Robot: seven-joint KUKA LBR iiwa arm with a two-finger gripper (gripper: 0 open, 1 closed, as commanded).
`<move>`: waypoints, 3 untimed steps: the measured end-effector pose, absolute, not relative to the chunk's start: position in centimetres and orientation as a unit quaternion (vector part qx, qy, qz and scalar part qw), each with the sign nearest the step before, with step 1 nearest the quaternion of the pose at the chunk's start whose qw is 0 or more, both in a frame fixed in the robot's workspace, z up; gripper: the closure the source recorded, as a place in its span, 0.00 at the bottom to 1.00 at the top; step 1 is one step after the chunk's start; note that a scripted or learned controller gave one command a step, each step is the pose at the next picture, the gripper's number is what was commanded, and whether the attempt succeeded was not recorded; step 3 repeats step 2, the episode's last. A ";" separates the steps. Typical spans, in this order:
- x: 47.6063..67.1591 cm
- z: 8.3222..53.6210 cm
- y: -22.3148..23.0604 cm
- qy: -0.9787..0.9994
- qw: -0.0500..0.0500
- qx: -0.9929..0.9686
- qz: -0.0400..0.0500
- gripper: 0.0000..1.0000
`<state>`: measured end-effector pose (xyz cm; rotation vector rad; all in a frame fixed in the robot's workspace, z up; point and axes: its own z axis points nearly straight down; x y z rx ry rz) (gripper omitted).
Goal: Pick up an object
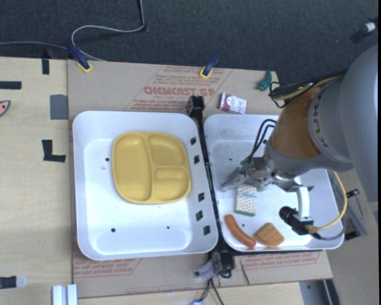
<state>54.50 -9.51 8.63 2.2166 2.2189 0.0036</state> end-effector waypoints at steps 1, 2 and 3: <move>54.5 9.6 -9.5 0.707 0.002 0.707 0.001 1.00; 53.3 24.5 -3.9 0.708 0.001 0.706 0.001 1.00; 53.3 24.5 -3.9 0.708 0.001 0.706 0.001 1.00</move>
